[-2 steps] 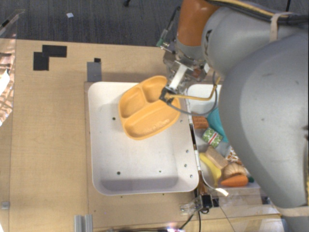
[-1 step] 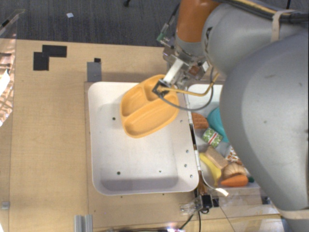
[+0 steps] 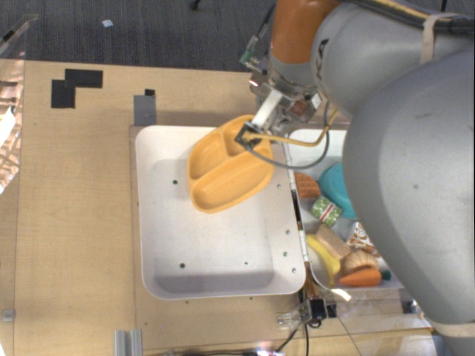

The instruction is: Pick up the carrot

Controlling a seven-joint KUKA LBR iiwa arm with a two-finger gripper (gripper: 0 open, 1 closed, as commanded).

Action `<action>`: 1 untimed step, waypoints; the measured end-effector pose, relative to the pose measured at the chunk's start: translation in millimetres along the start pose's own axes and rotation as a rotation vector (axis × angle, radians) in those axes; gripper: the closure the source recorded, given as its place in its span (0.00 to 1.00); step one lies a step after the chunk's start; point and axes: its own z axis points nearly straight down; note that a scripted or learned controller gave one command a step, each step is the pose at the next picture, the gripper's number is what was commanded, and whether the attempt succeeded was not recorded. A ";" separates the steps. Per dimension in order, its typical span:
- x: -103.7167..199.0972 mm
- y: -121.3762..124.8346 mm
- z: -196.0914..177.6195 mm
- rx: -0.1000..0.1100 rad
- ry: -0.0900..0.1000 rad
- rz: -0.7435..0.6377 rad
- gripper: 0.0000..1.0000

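The carrot (image 3: 359, 277) is orange with a green tip and lies flat near the front of the right bin (image 3: 335, 141), among other food items. My gripper (image 3: 289, 102) hangs well behind it, over the gap between the far ends of the two bins, under the orange-banded wrist. Its fingers are hidden by the wrist hardware. Nothing orange shows at the gripper. The large grey arm covers most of the right bin.
A yellow divided dish (image 3: 226, 170) lies in the far right part of the left bin (image 3: 171, 273). Beside the carrot are a banana (image 3: 322, 249), a tan bread piece (image 3: 358, 259), a green-and-white can (image 3: 325, 211), a teal bowl (image 3: 338, 185) and a brown item (image 3: 306, 188).
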 end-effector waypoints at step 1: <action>0.7 -3.1 -6.2 0.010 -0.008 -0.013 1.00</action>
